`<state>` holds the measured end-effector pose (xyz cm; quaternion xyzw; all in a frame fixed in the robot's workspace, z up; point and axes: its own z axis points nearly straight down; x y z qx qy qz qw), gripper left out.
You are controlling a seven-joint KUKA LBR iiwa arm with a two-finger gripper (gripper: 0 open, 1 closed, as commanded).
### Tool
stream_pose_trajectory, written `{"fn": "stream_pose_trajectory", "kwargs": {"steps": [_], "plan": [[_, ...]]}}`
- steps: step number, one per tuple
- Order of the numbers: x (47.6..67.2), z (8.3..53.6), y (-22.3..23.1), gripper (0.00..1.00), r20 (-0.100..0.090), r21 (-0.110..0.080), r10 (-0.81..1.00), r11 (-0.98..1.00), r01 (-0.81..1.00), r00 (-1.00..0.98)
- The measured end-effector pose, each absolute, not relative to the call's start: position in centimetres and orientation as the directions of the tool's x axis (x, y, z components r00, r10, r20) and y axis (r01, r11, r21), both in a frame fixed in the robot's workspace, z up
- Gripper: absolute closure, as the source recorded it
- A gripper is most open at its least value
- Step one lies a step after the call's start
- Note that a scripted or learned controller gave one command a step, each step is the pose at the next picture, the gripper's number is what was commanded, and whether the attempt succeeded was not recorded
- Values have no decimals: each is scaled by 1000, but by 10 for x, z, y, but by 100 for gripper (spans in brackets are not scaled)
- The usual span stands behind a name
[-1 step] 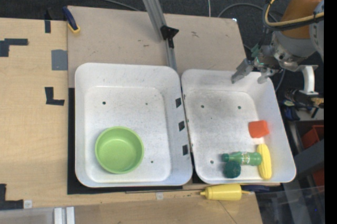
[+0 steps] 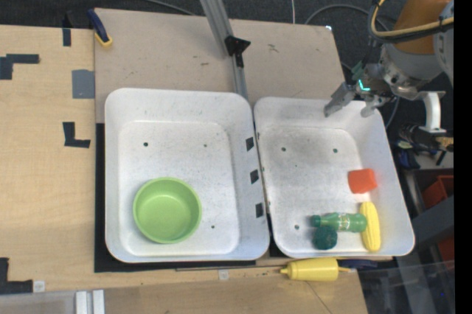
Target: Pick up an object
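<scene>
Arm: grey w/ orange band, reached in from upper right of camera view; wrist sat over the top-right corner of the right bin.
Hand (image 2: 352, 103): two grey fingers pointed down-left, spread apart w/ a clear gap between them; nothing between them. It hung above the far rim of the right shallow white plastic bin (image 2: 295, 107), well apart from all objs.
Right bin contents: all clustered in near-right corner.
Orange square block (image 2: 361, 180): lay flat nr the right wall, apart from the others.
Green plastic bottle (image 2: 338, 222): lay on its side, pointing left-right, just below the block.
Yellow banana-shaped toy (image 2: 370, 225): lay roughly along the right wall, touching the bottle's right end.
Dark green lumpy obj (image 2: 324, 237): just under the bottle's left part, touching it; shape too small to tell.
Left shallow white plastic bin (image 2: 118, 158): held a light green round plastic bowl (image 2: 167, 210), upright, in near-left area.
Worktop (image 2: 37, 180): light wood; a yellow plastic bottle-like obj (image 2: 313, 270) lay on its side just outside the right bin's near rim.
Metal pole (image 2: 215, 3): slanted down from top to the gap between the bins.
</scene>
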<state>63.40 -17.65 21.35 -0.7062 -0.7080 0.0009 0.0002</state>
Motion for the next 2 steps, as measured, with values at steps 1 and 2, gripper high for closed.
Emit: {"fn": "stream_pose_trajectory", "kwargs": {"steps": [1, 2], "plan": [[629, 165, -168, 0, 0, -6, 1000, 2, 1000, -2], [636, 114, -171, 0, -1, -6, 1000, 3, 1000, -3]]}}
